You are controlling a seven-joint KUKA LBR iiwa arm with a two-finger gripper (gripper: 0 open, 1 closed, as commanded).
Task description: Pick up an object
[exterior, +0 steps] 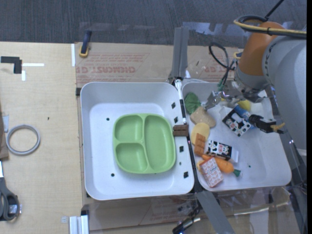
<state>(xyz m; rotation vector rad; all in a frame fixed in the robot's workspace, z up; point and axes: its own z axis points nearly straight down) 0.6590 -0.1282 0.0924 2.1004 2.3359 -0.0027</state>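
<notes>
Left white bin (92, 145) holds green three-section plate (145, 143), lying flat near middle; light wood counter (44, 179) spreads left of bins; roll of grey tape (21, 139) lies on counter near left edge; orange-handled clamp (86, 43) sits at cardboard sheet's (126, 62) far-left corner; cardboard lies behind bins; dark carpet (122, 6) beyond counter.

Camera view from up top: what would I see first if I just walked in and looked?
Probably the big green plate with three sections, sitting alone in the left white bin. Next, the right bin, crowded with toy food such as a carrot and a cow-patterned carton. The grey arm with its orange band reaches in over the right bin's far end.
</notes>
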